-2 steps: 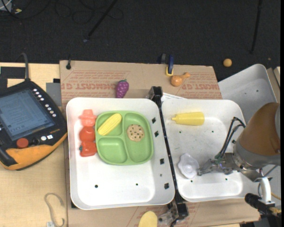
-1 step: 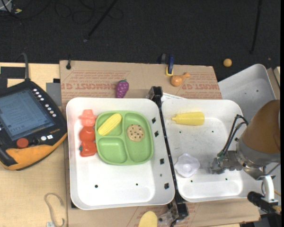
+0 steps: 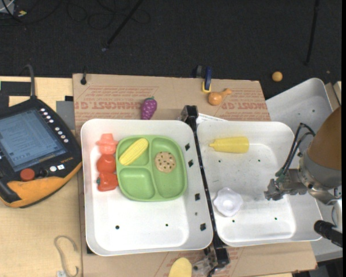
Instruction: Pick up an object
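Observation:
In the right bin [image 3: 259, 229] lie a yellow bottle-shaped toy [image 3: 229, 145] near the back and a small white cup-like piece [image 3: 227, 203] at the front left. My gripper [image 3: 275, 191] hangs low over the right side of this bin, to the right of the white piece and apart from it. Nothing shows between its tips. The left bin [image 3: 138, 235] holds a green divided plate [image 3: 153, 183] with a corn cob [image 3: 132, 151] and a cookie [image 3: 165, 162] on it, and red and pink toys [image 3: 106, 165] beside the plate.
A purple grape toy [image 3: 148, 108] and an orange toy [image 3: 217, 97] lie on the cardboard behind the bins. A yellow object [image 3: 180, 267] sits in front of them. A teach pendant [image 3: 29, 149] rests on the bench at the left. An orange ball [image 3: 277, 76] lies on the dark floor.

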Motion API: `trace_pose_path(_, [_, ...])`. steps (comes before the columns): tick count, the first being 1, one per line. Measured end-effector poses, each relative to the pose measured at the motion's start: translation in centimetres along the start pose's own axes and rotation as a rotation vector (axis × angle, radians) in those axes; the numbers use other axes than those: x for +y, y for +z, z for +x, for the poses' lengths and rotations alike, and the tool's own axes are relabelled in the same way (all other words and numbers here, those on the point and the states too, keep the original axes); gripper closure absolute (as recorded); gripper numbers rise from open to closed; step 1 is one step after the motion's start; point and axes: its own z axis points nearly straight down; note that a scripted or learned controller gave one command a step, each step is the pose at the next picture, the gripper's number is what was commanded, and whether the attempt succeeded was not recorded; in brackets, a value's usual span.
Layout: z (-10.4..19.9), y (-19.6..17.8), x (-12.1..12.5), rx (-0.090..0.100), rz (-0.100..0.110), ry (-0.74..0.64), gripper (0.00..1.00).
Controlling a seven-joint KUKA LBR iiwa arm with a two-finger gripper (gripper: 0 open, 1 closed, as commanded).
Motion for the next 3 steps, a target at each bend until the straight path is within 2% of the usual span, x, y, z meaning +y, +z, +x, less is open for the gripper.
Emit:
trace_pose_path(1, [-0.9, -5.1, 0.8, 0.000, 0.000, 0.000, 1.00])
trace_pose_path(2, [-1.0, -7.3, 0.8, 0.001, 0.003, -0.001, 1.00])
trace_pose_path(3, [4.9, -8.0, -0.2, 0.004, 0.006, -0.005, 1.00])
